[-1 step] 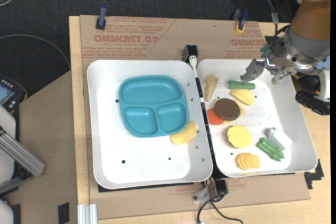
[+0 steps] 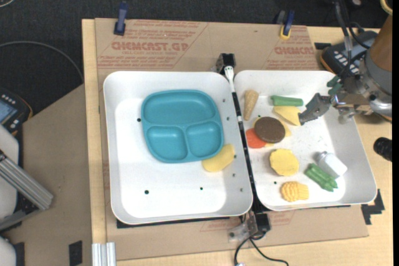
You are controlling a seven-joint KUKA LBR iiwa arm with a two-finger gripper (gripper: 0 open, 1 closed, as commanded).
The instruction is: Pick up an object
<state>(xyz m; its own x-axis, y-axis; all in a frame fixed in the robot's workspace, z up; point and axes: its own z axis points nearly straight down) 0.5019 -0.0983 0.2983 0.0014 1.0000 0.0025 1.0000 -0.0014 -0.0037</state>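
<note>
Nearest the camera, low in the right bin [image 2: 368,187], lie a yellow corn cob [image 2: 294,191] and a green pepper [image 2: 320,177] beside a small white block [image 2: 333,164]; above them sit a yellow round piece [image 2: 284,162], a brown disc [image 2: 270,129] partly over an orange-red piece [image 2: 255,139], a yellow wedge [image 2: 288,114], a green stick [image 2: 287,100] and a tan cone [image 2: 250,103]; count in this bin: nine items, one of each. Left bin [image 2: 118,134]: one teal divided plate [image 2: 181,125] and one yellow banana-like piece [image 2: 219,160] touching the plate's lower right corner; two bins in all on the table [image 2: 100,59]. End effector [image 2: 310,113] reaches in from the right, dark tip low over the right bin, just beside the yellow wedge and the green stick; cannot tell its open or closed state from this angle; nothing visible in its grasp. No object lifted yet; candidate targets all rest in the bins, the wedge and stick closest to the tip. Risks, as judged: the wedge, stick and brown disc crowd together, so a descent could land between them and shove one aside rather than grasp it; the low flat wedge may slip out on closing; tip near the bin's upper wall, so a small offset could strike the rim.
</note>
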